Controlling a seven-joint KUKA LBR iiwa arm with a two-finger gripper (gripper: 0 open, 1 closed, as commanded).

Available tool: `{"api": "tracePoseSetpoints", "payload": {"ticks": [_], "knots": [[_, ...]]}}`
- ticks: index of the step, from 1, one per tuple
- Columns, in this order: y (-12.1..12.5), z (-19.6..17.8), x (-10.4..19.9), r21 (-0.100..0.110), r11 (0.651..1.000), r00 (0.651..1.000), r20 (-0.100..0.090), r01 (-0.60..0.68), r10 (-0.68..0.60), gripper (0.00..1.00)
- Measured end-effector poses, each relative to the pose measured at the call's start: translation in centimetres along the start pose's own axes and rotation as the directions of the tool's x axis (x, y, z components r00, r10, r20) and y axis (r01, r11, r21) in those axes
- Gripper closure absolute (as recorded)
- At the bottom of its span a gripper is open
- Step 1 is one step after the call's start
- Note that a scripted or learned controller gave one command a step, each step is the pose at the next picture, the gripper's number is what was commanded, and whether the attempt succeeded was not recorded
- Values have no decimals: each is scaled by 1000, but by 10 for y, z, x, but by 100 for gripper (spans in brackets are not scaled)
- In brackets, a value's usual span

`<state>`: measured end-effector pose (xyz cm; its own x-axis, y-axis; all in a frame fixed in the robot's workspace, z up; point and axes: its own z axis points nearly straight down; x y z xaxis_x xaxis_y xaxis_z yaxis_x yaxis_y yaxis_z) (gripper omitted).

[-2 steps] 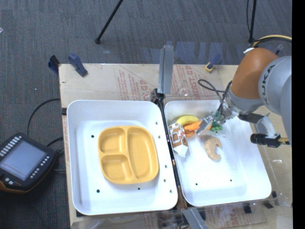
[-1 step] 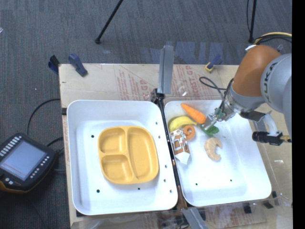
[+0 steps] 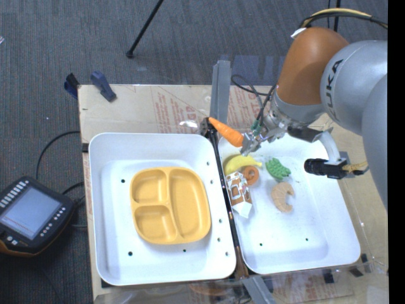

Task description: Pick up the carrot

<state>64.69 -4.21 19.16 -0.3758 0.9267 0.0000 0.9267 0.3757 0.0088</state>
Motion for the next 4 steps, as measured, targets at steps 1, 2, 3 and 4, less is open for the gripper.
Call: {"api": "tracePoseSetpoints", "payload": {"ticks": [1,2,3,4], "knots": [[21,-2,59,11,917,917,3,-400,400,100],[-51,-15,108,14,725,725,8,-689,689,100],[-92,6,44,16,947,947,3,-321,321,100],[-27,6,46,12,768,769,7,-640,640,100]]}}
